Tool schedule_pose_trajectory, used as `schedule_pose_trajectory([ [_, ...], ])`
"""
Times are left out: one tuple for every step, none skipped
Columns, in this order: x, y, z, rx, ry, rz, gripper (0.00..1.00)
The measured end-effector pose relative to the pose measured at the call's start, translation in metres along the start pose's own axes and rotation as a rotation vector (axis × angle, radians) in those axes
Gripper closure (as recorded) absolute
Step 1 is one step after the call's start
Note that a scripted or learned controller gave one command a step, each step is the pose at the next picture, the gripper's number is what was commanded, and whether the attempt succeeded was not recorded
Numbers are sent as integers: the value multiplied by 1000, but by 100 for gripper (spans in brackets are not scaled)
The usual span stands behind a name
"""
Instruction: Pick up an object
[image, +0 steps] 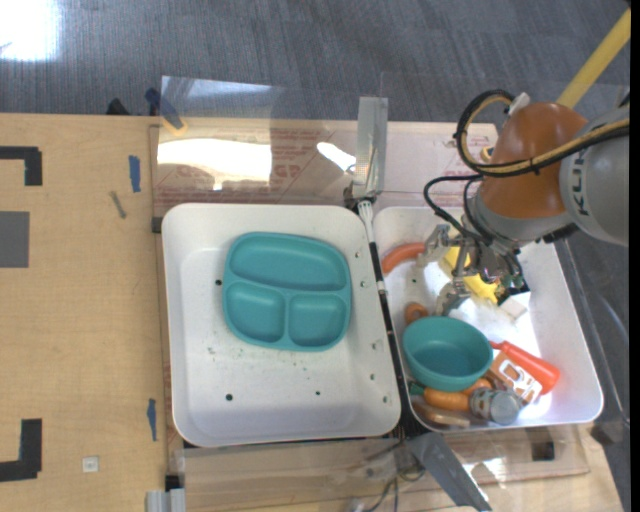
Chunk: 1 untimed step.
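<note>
Two bins sit before you, and your gripper (470, 275) hangs over the right bin's (575, 300) clutter to grab something; I cannot tell its grip.

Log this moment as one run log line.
gripper: low in right bin, over yellow object | teal bowl: in right bin | teal divided plate: in left bin

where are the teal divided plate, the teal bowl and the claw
teal divided plate (287, 290), camera view, middle ridge between compartments
teal bowl (446, 352), camera view, inside of the bowl
claw (472, 275), camera view, between its fingertips
</note>
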<state>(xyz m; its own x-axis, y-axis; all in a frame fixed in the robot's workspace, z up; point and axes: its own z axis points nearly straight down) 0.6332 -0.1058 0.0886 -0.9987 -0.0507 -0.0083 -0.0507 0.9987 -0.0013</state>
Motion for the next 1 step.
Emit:
schedule_pose_trajectory([
  [-4,1,-15,3,-13,-2,100],
])
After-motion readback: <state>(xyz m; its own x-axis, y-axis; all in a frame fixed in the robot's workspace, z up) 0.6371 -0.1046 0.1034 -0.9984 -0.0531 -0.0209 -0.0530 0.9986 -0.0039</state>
